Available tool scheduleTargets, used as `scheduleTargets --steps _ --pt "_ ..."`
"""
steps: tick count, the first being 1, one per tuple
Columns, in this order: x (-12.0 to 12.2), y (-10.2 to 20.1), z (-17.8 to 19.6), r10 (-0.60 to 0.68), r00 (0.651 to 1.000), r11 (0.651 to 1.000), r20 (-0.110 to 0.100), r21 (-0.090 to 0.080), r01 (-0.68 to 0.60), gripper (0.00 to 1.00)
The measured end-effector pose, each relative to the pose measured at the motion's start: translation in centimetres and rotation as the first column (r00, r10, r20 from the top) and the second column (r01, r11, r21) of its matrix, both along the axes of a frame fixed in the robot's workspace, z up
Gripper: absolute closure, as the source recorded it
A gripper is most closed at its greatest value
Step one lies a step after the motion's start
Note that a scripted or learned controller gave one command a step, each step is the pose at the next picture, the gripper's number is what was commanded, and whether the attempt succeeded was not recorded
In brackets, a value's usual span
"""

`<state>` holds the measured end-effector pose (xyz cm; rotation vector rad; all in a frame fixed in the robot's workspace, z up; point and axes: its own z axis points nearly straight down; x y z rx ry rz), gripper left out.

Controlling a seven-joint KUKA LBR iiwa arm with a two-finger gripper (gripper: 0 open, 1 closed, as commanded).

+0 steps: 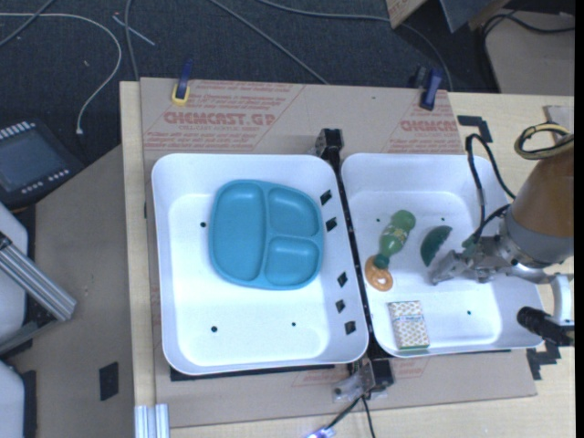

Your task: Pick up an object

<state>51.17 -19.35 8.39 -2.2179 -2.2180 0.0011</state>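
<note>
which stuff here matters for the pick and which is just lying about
For the job:
- tool, low in the right bin
- dark green piece, right beside it
- green bottle-shaped toy
- orange ring
- small patterned packet

Just lying about:
- blue divided plate in the left bin
- cables on the floor
- clamps on the cardboard

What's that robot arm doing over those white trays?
The grey robot arm with the orange band is reaching into the right white bin, its gripper low beside a small dark green curved piece. It isn't holding anything yet. Nearby lie a green bottle-shaped toy, an orange ring and a small patterned packet. The left white bin holds a blue divided plate.
</note>
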Motion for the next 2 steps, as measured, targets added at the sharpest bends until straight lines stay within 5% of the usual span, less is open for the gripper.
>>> scheduleTargets --steps 1,2 --pt "0.1 0.0 1.2 -0.001 1.0 1.0 0.003 -0.001 0.001 1.0" --pt "0.0 0.5 5.7 0.001 1.0 1.0 0.008 -0.004 -0.001 1.0"
